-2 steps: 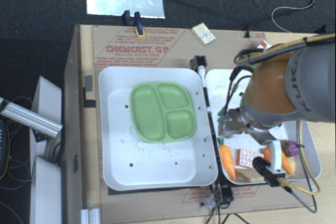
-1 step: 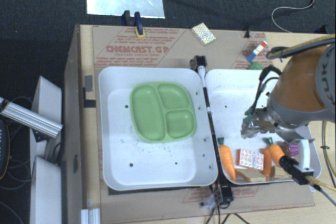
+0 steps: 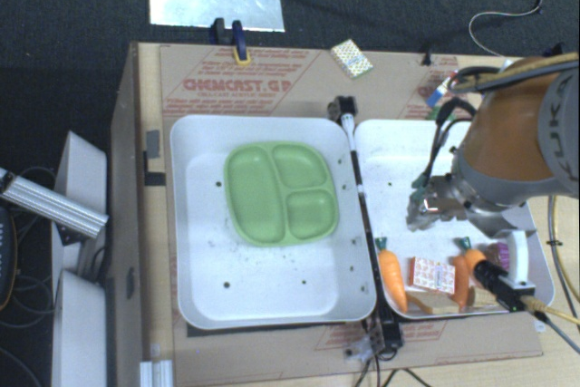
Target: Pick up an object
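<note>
My gripper (image 3: pixel 422 215) hangs over the middle of the right bin (image 3: pixel 391 157), above bare white floor. Along that bin's front edge lie an orange toy carrot (image 3: pixel 391 278), a small red-and-white patterned packet (image 3: pixel 432 275), a second orange carrot-like piece (image 3: pixel 464 273) and a purple item (image 3: pixel 502 256) partly hidden by the wrist. The gripper stands above and behind these things, apart from them. Nothing shows between it and the bin floor.
The left bin (image 3: pixel 195 195) holds a green divided plate (image 3: pixel 281 193). On the cardboard behind the bins lie a small yellow patterned box (image 3: pixel 351 58) and a blue-and-yellow clamp (image 3: pixel 238 39). The grey and orange arm (image 3: pixel 521 136) covers the right bin's right side.
</note>
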You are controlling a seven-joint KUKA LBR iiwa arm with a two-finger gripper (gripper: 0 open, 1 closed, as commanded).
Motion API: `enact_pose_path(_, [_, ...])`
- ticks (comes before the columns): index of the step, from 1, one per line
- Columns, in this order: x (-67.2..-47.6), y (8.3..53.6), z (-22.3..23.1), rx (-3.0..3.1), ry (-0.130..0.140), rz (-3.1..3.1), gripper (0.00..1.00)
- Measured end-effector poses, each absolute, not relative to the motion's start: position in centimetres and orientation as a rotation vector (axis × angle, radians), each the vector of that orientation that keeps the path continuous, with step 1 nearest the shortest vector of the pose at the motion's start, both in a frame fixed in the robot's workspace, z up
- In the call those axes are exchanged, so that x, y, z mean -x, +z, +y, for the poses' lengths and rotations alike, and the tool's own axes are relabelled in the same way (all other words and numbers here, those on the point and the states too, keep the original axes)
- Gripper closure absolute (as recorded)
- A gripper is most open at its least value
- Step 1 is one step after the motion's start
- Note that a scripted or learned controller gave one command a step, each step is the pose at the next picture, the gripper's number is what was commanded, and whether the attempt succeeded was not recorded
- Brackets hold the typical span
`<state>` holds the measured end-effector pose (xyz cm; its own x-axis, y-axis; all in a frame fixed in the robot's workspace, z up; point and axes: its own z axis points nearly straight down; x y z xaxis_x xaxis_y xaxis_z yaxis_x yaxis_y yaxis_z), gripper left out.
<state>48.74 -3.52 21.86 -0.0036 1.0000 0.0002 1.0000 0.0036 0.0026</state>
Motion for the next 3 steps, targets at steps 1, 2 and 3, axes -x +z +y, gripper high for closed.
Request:
enact_pose_path(1, [-48.6,18.4,0.2,-2.218,0.000,2.227,1.00])
enact_pose_path(2, [-49.1,19.1,-5.7,-2.219,0.000,2.221,1.00])
enact_pose_path(3, [-48.7,19.1,-2.8,-2.217,0.002,2.226,1.00])
